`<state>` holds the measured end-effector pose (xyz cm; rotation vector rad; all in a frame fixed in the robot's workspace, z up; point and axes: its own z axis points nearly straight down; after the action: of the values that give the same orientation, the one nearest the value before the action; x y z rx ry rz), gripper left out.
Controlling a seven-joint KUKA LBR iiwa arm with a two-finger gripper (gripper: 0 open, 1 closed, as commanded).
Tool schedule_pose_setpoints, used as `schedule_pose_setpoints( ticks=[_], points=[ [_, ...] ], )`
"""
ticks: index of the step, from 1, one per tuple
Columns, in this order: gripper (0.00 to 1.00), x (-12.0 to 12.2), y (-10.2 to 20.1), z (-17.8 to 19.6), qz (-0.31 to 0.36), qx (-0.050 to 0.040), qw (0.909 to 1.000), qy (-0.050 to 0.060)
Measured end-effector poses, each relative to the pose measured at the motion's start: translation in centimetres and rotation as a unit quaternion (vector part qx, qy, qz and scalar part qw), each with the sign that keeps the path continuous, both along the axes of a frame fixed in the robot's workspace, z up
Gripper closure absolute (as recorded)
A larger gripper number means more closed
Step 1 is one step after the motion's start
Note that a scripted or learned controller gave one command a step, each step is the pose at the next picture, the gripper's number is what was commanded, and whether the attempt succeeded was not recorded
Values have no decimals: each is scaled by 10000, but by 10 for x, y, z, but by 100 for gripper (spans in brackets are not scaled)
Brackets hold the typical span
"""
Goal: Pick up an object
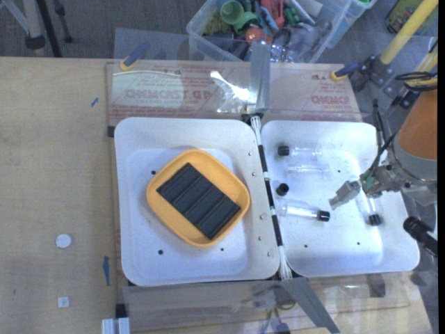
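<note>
My gripper hangs low over the right side of the right bin. It looks open, with one grey finger splayed out to the left. Just below it lies a small clear tube with a black cap, not held. Another clear tube with a black cap lies to its left, and a third lies near the bin's back. A loose black cap sits by the divider. In the left bin rests a yellow square dish with a black ribbed insert.
A further clear tube lies in the right bin's back half. Behind the bins lie a clear plastic sheet and a tub of colourful toys. The arm's orange band stands at the right edge.
</note>
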<state>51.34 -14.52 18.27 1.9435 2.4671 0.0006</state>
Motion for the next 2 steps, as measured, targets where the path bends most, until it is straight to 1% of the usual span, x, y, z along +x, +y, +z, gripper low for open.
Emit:
schedule_pose_setpoints(
  ticks=[1, 2],
  points=[
    [0, 0, 0, 0, -1, -1, 10000, -2],
    [0, 22, 32, 106, 583, -5, 9983, -12]
  ],
)
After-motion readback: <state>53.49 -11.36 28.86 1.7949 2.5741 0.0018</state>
